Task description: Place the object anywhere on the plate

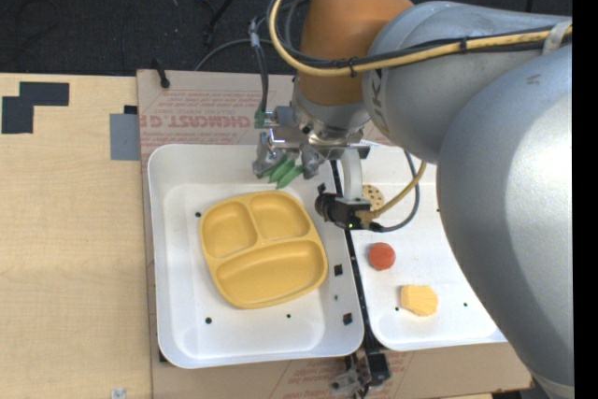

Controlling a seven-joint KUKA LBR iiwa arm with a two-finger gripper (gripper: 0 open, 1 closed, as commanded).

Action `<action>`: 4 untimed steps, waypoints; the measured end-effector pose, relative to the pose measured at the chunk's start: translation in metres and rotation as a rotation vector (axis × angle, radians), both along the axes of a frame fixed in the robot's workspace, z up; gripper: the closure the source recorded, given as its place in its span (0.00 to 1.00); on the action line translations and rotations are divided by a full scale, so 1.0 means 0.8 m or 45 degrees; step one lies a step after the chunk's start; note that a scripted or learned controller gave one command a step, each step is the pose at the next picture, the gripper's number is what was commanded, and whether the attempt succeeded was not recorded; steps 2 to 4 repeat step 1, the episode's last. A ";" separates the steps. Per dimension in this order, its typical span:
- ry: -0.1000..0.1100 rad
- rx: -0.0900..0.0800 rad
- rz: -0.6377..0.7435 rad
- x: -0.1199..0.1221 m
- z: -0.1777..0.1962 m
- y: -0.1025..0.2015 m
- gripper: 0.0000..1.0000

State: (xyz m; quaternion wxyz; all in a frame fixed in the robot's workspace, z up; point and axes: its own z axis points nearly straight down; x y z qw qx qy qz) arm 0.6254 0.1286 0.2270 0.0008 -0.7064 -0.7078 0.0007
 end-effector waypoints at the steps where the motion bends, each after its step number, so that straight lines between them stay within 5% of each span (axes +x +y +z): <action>1: 0.002 -0.001 0.001 -0.001 -0.001 0.000 0.00; 4: 0.002 -0.001 0.001 -0.001 -0.001 0.000 0.00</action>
